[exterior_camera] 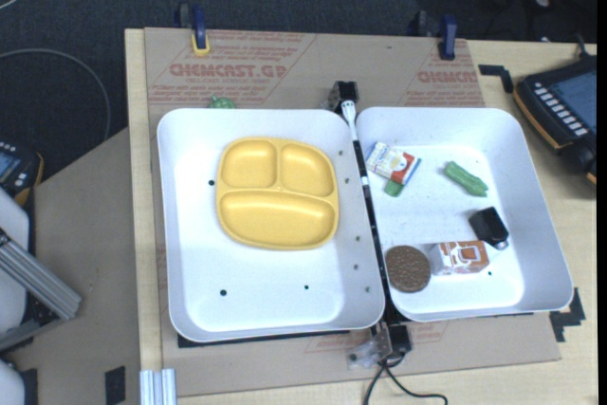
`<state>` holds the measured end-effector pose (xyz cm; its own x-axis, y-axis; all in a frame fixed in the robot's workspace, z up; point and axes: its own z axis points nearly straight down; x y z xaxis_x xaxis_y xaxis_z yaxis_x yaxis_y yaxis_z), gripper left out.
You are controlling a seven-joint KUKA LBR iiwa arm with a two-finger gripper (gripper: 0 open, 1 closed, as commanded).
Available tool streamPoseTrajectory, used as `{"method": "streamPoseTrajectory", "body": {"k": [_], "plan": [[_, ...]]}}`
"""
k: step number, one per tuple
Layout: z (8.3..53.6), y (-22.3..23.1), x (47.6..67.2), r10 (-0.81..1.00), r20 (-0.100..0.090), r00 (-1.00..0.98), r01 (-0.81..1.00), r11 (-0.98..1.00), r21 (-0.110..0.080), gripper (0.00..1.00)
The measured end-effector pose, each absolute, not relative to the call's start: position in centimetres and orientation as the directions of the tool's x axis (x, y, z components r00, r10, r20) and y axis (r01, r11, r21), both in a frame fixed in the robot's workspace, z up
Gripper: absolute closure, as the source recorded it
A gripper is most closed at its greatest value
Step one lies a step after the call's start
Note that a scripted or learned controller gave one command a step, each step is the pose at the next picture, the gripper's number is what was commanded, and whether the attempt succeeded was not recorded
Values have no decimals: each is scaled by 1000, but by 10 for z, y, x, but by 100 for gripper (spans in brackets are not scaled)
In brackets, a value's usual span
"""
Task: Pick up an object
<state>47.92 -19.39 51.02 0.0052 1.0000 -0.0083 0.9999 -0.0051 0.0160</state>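
Observation:
The right bin [512,142] holds several small objects. A red and white packet [394,163] lies near its back left, with a small dark green piece [393,189] just in front of it. A green oblong object [466,176] lies toward the back right. A black block [489,226] sits at the right. A brown round disc [409,267] rests at the front left, touching an orange and white wrapped packet [462,257]. The left bin [190,251] holds a yellow divided plate [278,193].
Both bins rest on a cardboard sheet [285,66] clamped at the back by two blue clamps [198,24]. A black cable fitting [344,95] sits between the bins at the back. A tablet-like device [569,104] lies at the far right. A small green item [221,102] lies behind the left bin.

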Motion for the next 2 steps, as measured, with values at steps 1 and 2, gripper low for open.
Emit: {"method": "streamPoseTrajectory", "body": {"k": [1,2], "plan": [[405,-164,479,1000,3,-2,1000,2,-10,100],[544,-228,499,1000,-11,5,1000,-5,18,100]]}}
